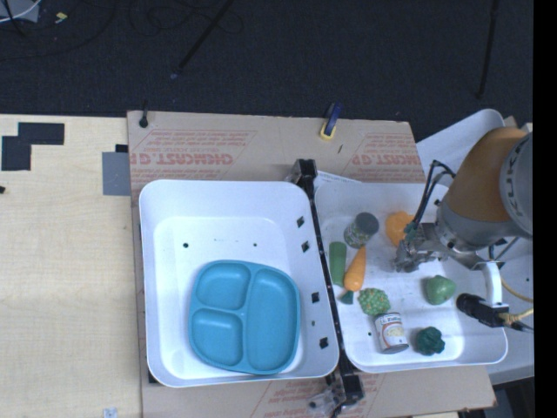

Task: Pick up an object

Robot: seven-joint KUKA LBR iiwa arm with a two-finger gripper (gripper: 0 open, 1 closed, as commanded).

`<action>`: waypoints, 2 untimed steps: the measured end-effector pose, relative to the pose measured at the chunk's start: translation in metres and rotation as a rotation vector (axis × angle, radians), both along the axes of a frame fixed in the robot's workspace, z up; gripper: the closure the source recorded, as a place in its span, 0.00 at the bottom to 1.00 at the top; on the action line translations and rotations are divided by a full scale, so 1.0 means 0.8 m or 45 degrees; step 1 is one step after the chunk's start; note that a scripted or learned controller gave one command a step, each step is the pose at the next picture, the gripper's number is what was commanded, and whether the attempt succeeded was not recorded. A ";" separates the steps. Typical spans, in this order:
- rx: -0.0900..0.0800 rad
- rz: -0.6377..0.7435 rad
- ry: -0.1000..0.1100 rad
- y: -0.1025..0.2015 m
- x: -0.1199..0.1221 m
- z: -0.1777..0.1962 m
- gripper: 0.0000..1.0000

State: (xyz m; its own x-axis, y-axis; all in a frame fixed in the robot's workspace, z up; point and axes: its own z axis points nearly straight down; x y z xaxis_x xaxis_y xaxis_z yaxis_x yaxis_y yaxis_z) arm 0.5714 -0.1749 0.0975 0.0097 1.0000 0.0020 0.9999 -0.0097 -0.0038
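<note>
A: Orange ball [398,226], right bin [452,355], far half, touching the gripper [411,252] on its left-far side. Looks like toy food, so my guess is light, hard, smooth plastic; it may roll. Take it across the middle.

B: Other candidates?

A: Carrot [355,270] and green cucumber [338,261] just left, grey cup [360,230] far-left, small can [392,331] nearer. All look light and stiff.

B: Arm pose?

A: Camera view: arm [487,190] reaches in from the right, wrist dropped low into the bin.

B: Fingers?

A: Can't tell, too dark and small. Nothing visibly pinched.

B: Left bin [165,233]?

A: Blue divided plate [245,315].
</note>
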 end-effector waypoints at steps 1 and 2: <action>-0.003 0.011 -0.007 -0.003 0.008 0.055 1.00; -0.004 0.012 -0.009 -0.001 0.008 0.135 1.00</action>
